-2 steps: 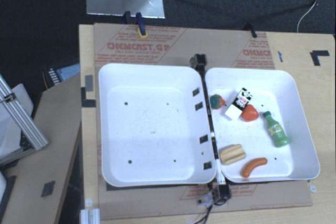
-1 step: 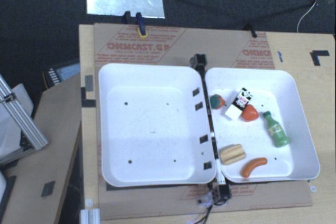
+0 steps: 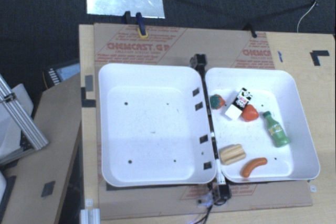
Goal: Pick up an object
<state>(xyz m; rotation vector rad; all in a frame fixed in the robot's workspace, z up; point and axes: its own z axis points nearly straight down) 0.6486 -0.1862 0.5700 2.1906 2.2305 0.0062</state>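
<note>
Two white bins are seen side by side on the desk (image 3: 247, 44), which is covered by brown printed board. All objects are found in the right bin (image 3: 302, 107). A green bottle (image 3: 276, 129) is lying near that bin's right wall, cap toward the far side. A red round item (image 3: 250, 113) lies just left of the bottle, touching a small white block (image 3: 232, 111). A black-and-white cow-patterned box (image 3: 242, 98) sits just behind these. A small orange and green item (image 3: 217, 101) lies close to the divider. Nearer the front edge, a bun (image 3: 232, 153) and a sausage (image 3: 254, 166) are placed side by side, slightly apart. The left bin (image 3: 152, 123) shows bare floor. The state of the tool cannot be told.
</note>
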